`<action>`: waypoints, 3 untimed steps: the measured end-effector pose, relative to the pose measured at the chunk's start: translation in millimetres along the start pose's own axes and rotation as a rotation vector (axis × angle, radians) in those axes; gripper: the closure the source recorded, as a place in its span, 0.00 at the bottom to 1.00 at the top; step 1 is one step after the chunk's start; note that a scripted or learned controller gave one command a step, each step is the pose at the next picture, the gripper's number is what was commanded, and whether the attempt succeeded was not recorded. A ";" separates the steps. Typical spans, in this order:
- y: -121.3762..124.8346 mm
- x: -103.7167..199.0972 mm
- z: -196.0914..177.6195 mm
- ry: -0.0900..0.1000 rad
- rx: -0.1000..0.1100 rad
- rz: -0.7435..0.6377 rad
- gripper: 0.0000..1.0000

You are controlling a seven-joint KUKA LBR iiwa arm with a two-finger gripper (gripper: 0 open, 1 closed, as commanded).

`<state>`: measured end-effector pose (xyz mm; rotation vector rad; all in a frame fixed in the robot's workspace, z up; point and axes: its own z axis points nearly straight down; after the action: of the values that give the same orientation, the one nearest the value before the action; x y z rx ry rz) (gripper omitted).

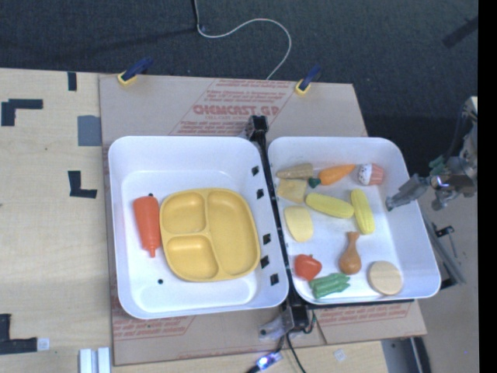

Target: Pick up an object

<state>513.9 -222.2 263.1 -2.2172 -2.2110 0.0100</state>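
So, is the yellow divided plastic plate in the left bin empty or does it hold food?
Empty. The yellow divided plastic plate shows three bare compartments; the orange toy carrot lies beside it.

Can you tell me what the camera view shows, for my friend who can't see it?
A gripper reaches over the right edge of the right bin, which holds toy food such as corn, a carrot and a drumstick. The left bin holds a yellow divided plate beside an orange toy.

At the bench's right edge, the grey metal two-finger gripper (402, 196) hangs over the right rim of the right-hand bin, its tip pointing left and slightly downward. The wrist assembly behind it extends rightward toward the frame's edge.
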 end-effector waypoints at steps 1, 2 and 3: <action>2.2 0.4 -5.6 -0.003 -0.010 -0.004 0.00; -3.5 5.5 40.7 -0.002 -0.006 -0.004 0.00; -8.3 10.7 104.1 0.000 -0.004 -0.004 0.00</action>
<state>504.4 -211.2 159.1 -2.2151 -2.2174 0.0060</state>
